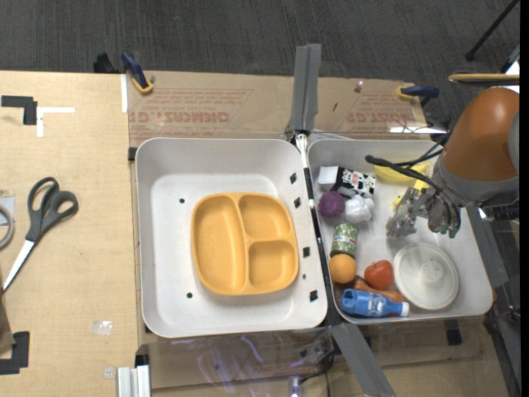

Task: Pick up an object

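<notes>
Grey-metal claw point(411, 215) hangs over the right bin point(473, 300), above bare bin floor; can't tell how its tips stand, nothing visibly gripped. Just below it sits a clear plastic bowl point(426, 275). Left of that: red tomato point(378, 274), orange ball point(342, 268), green-labelled can point(345, 239), white crumpled lump point(359, 210), purple ball point(331, 204), black-and-white box point(357, 180). Blue bottle point(372, 305) lies on its side along the bin's near wall. Yellow item point(411, 176) behind the claw, partly hidden. Left bin point(157, 222) holds a yellow three-compartment plate point(245, 243). Scissors point(40, 217) lie on the bench point(66, 304), well apart from the bins.
</notes>
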`<action>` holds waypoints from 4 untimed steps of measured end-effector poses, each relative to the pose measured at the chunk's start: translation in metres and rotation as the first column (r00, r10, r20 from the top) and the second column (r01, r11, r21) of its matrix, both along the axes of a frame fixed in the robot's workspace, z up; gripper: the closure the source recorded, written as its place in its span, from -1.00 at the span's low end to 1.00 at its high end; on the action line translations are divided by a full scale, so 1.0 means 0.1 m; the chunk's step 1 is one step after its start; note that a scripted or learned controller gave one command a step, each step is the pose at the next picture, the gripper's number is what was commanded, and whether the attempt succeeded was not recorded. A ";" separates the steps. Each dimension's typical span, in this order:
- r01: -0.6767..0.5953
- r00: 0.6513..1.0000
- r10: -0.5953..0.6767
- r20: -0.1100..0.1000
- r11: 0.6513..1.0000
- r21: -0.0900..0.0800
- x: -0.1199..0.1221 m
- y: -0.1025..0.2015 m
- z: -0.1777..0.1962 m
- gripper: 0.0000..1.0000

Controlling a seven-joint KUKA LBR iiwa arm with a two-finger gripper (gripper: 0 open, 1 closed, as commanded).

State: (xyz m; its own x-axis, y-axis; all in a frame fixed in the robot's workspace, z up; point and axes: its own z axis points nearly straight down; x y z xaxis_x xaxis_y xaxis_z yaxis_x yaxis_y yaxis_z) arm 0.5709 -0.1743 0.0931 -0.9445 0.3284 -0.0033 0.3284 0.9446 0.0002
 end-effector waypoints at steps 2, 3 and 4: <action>0.305 0.952 -0.305 -0.001 0.952 0.000 -0.17 1.46 0.99 1.00; 0.343 0.939 -0.343 0.001 0.939 0.000 0.68 1.27 1.97 1.00; 0.256 0.967 -0.256 0.001 0.967 0.000 0.66 0.15 2.41 1.00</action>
